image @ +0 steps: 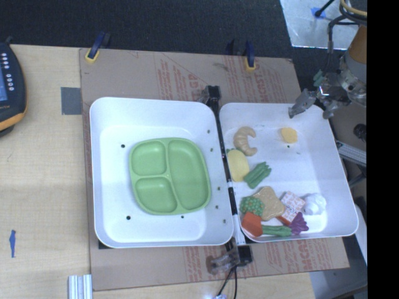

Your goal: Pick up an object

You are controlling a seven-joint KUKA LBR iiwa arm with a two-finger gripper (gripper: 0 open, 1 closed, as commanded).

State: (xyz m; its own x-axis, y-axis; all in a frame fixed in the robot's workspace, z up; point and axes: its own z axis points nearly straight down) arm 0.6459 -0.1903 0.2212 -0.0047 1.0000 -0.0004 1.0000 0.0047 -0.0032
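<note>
A pale wood worktop [43,185] fills the lower left. A brown cardboard sheet [168,73] with faint red print lies over it, held at its 12 o'clock edge by a yellow-tipped clamp [95,50] and a second clamp [249,60]. A grey tape patch [71,100] sits at 9 o'clock beside the sheet. Beyond the worktop, at 12 o'clock, the floor [156,8] is dark. A pale sheet [312,14] lies on it at 1 o'clock. Light is even, with soft shadows.
</note>
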